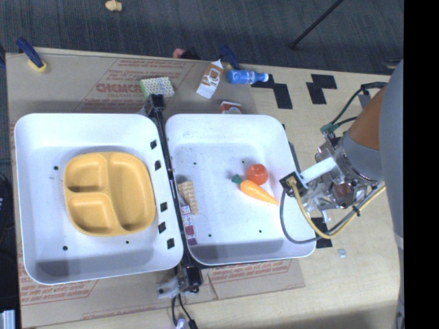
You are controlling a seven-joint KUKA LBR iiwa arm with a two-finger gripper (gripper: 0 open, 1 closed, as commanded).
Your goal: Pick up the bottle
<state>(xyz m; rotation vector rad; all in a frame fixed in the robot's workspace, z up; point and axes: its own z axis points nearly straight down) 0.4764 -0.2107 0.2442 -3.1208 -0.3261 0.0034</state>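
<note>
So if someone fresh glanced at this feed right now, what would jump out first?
Probably the yellow divided plate in the left bin, then the carrot and tomato in the right bin. The blue bottle lies outside the bins on the bench behind them, far from the gripper.

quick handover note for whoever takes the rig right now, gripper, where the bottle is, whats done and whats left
Gripper: at the right edge of the right bin, outside its rim; whether its fingers are open or shut can't be made out, and nothing is seen held.
Bottle: blue, lying on its side on the bench behind the right bin, outside both bins.
In the right bin: carrot, tomato, corn cob. Left bin: yellow divided plate.
Done: nothing visible yet. Left: reach the bottle, grasp, lift.
</note>
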